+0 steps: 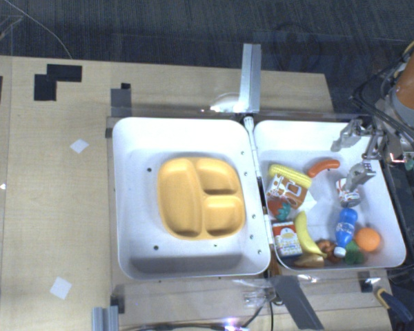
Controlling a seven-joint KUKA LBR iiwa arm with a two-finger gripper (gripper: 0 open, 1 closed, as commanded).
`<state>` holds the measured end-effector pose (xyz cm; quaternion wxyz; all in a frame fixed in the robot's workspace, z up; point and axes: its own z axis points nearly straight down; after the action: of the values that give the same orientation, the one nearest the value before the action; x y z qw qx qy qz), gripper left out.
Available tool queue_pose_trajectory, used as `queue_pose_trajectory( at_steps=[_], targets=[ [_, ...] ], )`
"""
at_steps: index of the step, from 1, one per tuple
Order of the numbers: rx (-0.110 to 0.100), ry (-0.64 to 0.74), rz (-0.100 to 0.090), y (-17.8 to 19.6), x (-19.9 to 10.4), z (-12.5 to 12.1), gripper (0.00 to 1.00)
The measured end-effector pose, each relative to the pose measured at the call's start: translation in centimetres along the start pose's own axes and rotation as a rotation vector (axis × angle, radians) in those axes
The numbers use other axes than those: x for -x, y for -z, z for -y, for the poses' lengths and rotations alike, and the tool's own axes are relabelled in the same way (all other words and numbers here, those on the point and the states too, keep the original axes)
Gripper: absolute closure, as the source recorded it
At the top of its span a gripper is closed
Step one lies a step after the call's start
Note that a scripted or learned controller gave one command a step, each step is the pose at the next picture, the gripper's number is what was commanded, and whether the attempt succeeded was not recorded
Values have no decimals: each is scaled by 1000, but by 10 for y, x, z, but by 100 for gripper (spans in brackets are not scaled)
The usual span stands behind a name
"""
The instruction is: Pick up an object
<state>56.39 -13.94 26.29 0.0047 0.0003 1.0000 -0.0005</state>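
Gripper low in right bin, above blue bottle | jaws' state: cannot tell | orange, banana, sausage crowd nearby | risk: tight clutter may deflect jaws, causing a miss or double grab.

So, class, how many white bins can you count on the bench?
2. The left bin holds a yellow divided tray. The right bin, touching it on the right, holds mixed toy food, including a banana and an orange.
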Motion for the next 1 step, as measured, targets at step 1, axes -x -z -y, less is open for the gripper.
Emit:
queue_pose_trajectory(
  at_steps=[1],
  targets=[
    [2, -215, -13, -150, -11, 38, 0]
  ],
)
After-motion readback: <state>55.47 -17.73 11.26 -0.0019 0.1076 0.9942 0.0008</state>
